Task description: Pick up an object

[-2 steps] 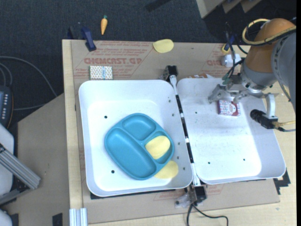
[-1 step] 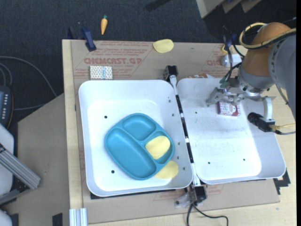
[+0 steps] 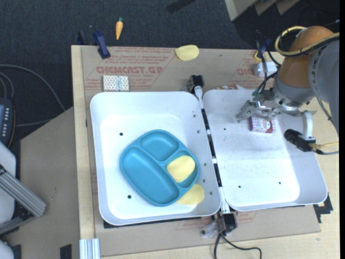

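Observation:
A small red-and-white packet (image 3: 262, 125) lies flat in the far part of the right bin (image 3: 269, 188). My gripper (image 3: 259, 110) hangs right over the packet's far edge, with its fingers spread apart and nothing between them. In the left bin (image 3: 108, 123) lies a blue divided plate (image 3: 151, 169) with a yellow piece (image 3: 181, 168) in one compartment. A second yellow piece (image 3: 192, 196) rests against the plate's near edge.
The arm's grey body and orange band (image 3: 304, 53) cover the right bin's far right corner. On the board behind the bins lie a yellow disc (image 3: 187, 52), a patterned sachet (image 3: 116, 82) and a blue clip (image 3: 101, 45). A small carrot toy (image 3: 119, 28) sits on the floor beyond.

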Available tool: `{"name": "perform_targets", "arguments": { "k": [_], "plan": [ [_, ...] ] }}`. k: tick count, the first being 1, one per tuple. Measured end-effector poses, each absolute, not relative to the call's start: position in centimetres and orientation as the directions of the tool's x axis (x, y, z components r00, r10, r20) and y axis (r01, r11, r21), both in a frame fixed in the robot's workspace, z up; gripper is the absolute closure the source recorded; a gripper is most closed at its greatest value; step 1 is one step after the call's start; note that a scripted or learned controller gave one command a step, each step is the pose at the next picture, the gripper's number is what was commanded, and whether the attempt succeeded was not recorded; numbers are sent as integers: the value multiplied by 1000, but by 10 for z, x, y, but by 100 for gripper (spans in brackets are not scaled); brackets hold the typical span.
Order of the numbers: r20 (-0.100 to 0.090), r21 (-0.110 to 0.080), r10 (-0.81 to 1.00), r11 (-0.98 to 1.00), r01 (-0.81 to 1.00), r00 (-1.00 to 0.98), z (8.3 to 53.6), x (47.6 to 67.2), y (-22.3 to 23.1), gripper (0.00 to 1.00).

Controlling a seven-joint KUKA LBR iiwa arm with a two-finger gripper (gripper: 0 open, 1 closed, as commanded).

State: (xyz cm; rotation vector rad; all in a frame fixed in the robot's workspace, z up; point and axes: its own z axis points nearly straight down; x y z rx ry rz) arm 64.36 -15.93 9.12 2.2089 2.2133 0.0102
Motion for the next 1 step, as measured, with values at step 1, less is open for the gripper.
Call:
{"name": "perform_targets", "arguments": {
  "k": [1],
  "plan": [
    [-8, 19, 1000, 2, 1000, -1, 103, 645, -160, 100]
  ]
}}
